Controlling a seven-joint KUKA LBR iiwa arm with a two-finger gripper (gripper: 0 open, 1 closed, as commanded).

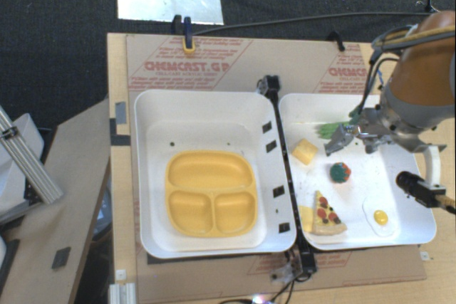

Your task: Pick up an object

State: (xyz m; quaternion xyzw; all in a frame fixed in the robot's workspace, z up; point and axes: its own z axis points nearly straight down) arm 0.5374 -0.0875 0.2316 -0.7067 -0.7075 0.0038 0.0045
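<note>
Two white bins sat side by side on the desk. The left bin held a yellow tray with three parts, and nothing lay in the tray. The right bin held toy food. A yellow cheese block lay near the wall between the bins. A small ball, red and green, lay in the middle. A pizza slice lay near the front edge, with a pale yellow piece just beside it on the left. A fried egg lay to the right of the pizza. Something green and leafy lay near the back of that bin.

The arm reached in from the right over the right bin. The jaws hung just beside the green leafy thing, above the ball. I could not tell if they were spread or pressed together, and nothing showed between them.
</note>
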